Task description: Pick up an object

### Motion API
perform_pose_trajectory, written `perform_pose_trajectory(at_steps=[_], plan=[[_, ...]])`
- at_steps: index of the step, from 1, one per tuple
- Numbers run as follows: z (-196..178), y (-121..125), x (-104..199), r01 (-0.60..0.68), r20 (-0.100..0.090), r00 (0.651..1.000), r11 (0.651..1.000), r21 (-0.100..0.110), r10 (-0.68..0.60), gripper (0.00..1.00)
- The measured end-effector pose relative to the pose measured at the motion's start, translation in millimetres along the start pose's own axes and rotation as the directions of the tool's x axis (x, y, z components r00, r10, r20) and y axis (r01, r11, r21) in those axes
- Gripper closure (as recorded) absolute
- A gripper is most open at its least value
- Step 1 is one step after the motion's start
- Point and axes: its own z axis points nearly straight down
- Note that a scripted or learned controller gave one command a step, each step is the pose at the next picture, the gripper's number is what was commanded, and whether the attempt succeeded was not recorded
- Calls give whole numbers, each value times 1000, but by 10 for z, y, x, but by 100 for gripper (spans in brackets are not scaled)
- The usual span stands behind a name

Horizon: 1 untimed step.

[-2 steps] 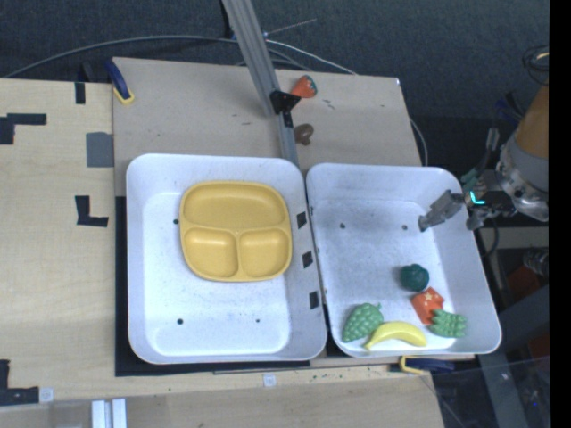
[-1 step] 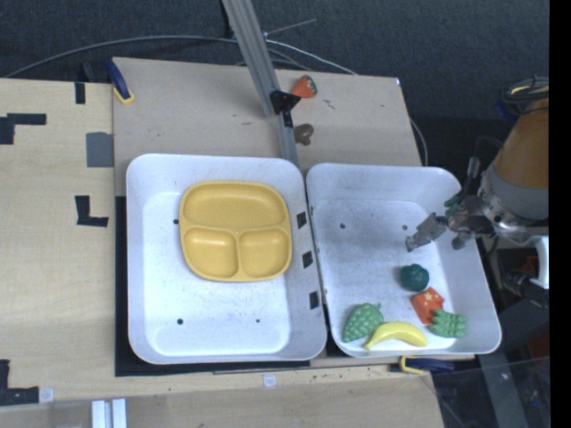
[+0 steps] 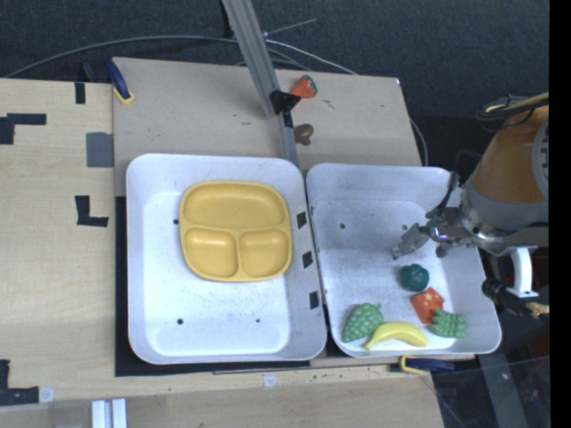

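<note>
Hovering over the right bin point(image 3: 357, 185), the tool point(image 3: 417, 242) sits just above the dark green round object point(image 3: 413, 277); finger spacing cannot be judged. Centre directly over it, descend vertically, avoiding the neighbouring red piece point(image 3: 426, 303).

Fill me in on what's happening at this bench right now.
A grey and orange robot arm reaches in from the right over the right bin. Its gripper hangs just above a dark green ball and holds nothing. A red toy, green grapes, a banana and another green piece lie near the front edge. The left bin holds a yellow divided plate.
</note>
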Motion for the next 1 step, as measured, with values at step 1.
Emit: perform_pose_trajectory(at_steps=[1], plan=[[543, -12, 11, 0, 0, 1000, 1000, 1, 0, 0]])
